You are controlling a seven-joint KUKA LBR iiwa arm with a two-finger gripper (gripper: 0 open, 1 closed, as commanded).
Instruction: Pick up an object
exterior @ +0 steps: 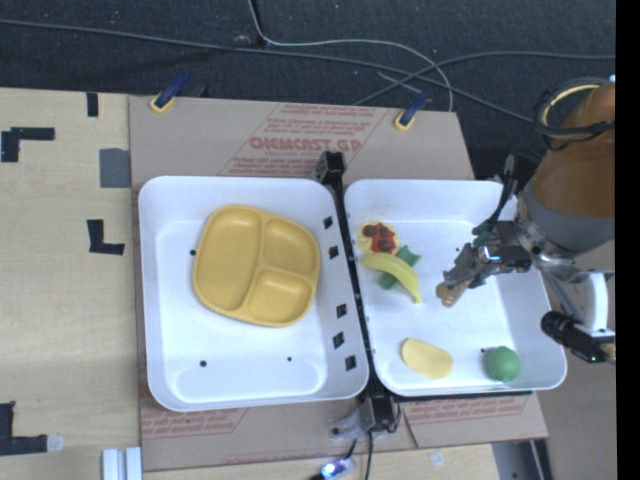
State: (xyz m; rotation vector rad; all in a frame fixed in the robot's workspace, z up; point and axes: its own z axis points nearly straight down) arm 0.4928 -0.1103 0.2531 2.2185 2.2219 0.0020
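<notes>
Banana (394,271) lies left of claw (449,293).

You are looking at a robot lab: white bins (160,298) clamped on cardboard (300,138), loose cables (330,48) at 12 o'clock, black tape marks (100,238) on the counter (50,318).

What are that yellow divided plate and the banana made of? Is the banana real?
The yellow plate looks like moulded plastic with a smooth, matte, even colour. The banana seems a plastic toy, going by its uniform yellow and green tip, though the view is too coarse to be sure.
</notes>
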